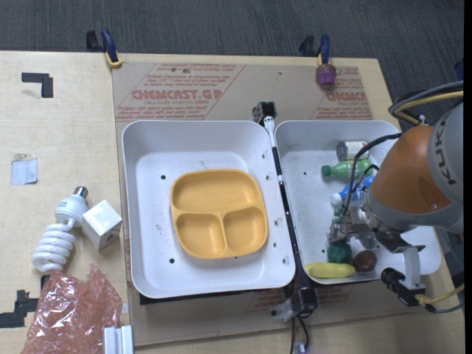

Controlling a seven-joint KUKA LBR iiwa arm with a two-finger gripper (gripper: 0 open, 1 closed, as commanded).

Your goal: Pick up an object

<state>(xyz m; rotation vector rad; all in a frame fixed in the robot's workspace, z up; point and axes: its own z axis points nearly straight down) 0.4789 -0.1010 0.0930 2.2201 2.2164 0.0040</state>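
The right bin [306, 198] holds several small objects. A green bottle [344, 170] and a silver can [349, 150] lie near its back. A blue item [344, 195] shows beside the arm. At the bin's front lie a yellow banana [331, 270], a dark green round object [339, 253] and a brown round object [363, 260]. My gripper [344, 234] is low in this bin, right above the dark green object, and the orange wrist band [405, 183] hides part of it. I see nothing held.
The left bin [147, 198] carries a yellow divided plate [219, 214]. On the bench to the left lie a spiral light bulb [57, 236], a white cube [102, 224] and crumpled pink plastic [70, 312]. A purple object [326, 74] sits behind the right bin.
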